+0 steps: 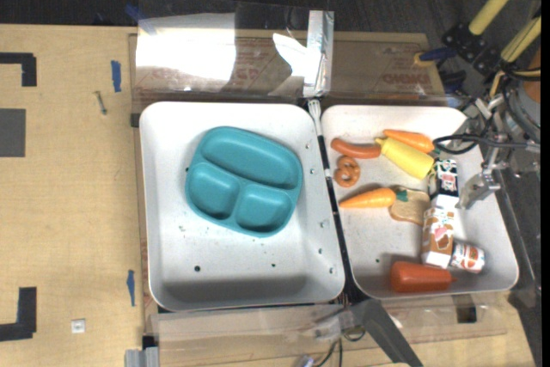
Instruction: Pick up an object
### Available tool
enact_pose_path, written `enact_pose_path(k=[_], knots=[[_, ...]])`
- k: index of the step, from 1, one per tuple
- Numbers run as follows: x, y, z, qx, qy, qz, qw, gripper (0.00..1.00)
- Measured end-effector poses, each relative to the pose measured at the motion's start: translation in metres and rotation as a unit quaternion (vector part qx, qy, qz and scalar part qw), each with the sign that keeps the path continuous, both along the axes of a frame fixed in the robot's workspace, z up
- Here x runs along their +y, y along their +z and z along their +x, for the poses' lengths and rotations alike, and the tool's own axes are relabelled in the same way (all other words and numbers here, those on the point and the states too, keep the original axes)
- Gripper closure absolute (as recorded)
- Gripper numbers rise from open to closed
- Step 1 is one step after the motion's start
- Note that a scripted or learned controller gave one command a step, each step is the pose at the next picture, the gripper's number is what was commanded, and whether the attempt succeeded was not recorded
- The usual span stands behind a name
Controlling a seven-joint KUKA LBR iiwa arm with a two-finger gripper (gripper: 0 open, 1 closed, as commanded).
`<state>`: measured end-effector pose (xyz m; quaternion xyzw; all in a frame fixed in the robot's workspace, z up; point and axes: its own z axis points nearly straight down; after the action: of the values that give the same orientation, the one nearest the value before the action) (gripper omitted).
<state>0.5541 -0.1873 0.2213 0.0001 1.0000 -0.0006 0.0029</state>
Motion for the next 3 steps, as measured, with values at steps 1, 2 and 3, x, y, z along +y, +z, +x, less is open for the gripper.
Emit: enact_pose_path(k=[1,2,3], knots=[[-0.03,-0.108,-0.035,-0.015,-0.054,-0.0024,0.9984,0.0],[0.04,-0.1,0.005,-0.002,0.06,0.0005,0.9982,0.0],[0.075,-0.132,0.022,-0.004,-0.027,0.0008,0.9996,0.0]])
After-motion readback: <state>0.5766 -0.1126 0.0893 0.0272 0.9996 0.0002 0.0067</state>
